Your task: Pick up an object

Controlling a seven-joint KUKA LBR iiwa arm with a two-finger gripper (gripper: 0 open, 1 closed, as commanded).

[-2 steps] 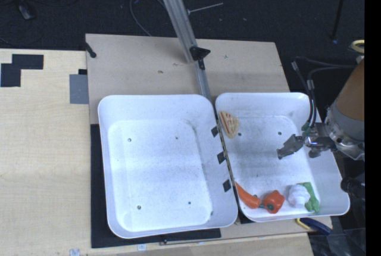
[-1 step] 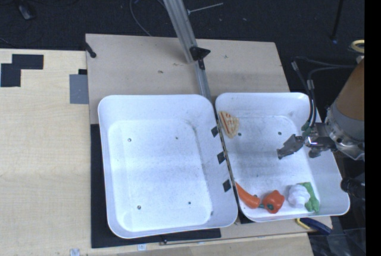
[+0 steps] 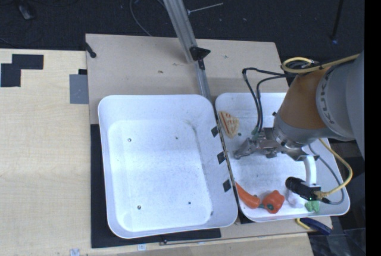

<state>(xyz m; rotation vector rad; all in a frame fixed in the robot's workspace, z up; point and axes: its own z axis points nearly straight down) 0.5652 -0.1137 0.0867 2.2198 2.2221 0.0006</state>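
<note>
Tan lump [image 3: 229,124] lies in the right bin [image 3: 262,177], just beside the low gripper [image 3: 244,149] (parted or closed, I cannot tell); approach seems underway; next, centre over it and close.

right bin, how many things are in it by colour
tan thing: 1
orange thing: 1
red thing: 1
green thing: 1
total: 4
</note>
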